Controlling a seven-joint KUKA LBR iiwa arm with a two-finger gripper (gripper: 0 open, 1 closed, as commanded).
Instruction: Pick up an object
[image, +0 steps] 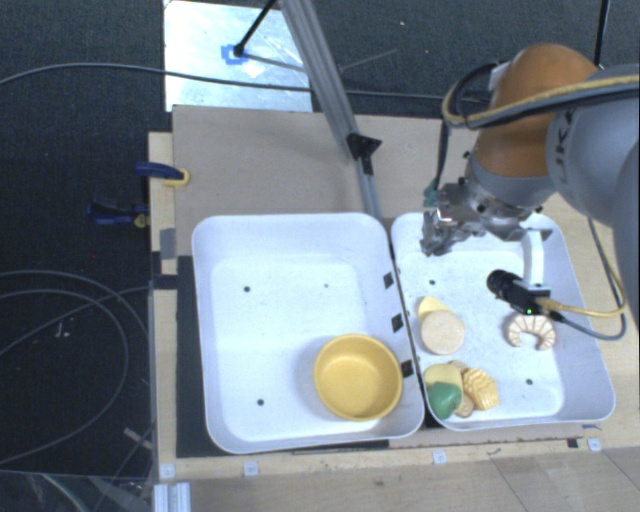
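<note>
From above, the end effector hung over the far end of the right bin; its grip state could not be told. Near it lay a round cookie, a croissant, and, in the left bin, a yellow bowl.

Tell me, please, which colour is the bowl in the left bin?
The bowl is yellow, plain with no pattern. The camera view shows it clearly, near the front of the left bin.
</note>
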